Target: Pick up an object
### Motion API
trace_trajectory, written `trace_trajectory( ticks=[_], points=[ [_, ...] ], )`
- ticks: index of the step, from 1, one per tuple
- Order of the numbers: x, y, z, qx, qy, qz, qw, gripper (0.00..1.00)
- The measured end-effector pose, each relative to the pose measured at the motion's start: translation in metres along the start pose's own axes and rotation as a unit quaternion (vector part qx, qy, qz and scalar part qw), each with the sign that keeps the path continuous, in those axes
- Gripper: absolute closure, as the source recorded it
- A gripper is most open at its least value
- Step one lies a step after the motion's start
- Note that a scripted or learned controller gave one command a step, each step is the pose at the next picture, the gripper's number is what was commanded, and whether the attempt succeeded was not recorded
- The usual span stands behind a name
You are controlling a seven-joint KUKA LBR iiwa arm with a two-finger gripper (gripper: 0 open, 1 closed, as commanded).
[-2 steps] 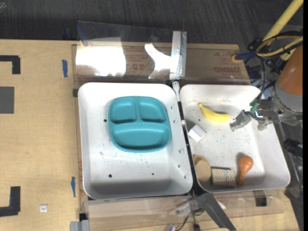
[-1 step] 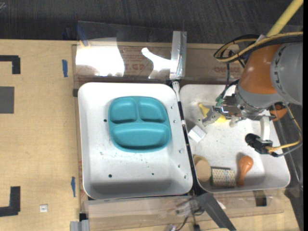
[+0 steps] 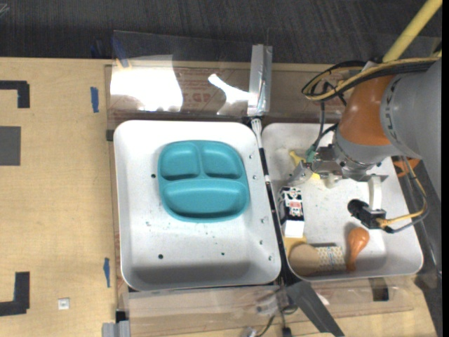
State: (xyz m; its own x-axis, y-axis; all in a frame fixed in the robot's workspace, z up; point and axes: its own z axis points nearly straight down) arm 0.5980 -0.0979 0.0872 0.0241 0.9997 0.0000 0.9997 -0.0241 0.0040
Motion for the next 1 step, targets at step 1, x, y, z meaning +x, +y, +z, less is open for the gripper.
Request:
trace_trajectory(
  ticks=[1],
  points=[
    [-0.0120, 0.0426, 0.0011, 0.000, 0.000, -0.032, 0.9995, 0.00]
  ],
)
